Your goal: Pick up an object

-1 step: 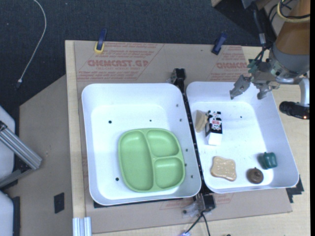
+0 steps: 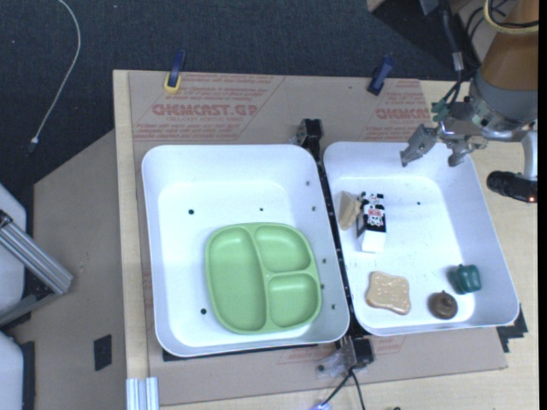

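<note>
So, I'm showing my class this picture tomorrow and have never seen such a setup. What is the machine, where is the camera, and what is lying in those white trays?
One camera looks down at a slant on a bench. The robot arm reaches in from the right; its gripper hangs open above the right bin, holding nothing. That bin holds a small cow-print carton, a tan wedge, a toast-shaped piece, a brown round piece and a teal item. The left bin holds a green divided plate.

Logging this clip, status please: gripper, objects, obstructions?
Gripper open, holding nothing, over right bin far edge. Milk carton, toast, teal cup lying untouched. Nothing blocking.
</note>
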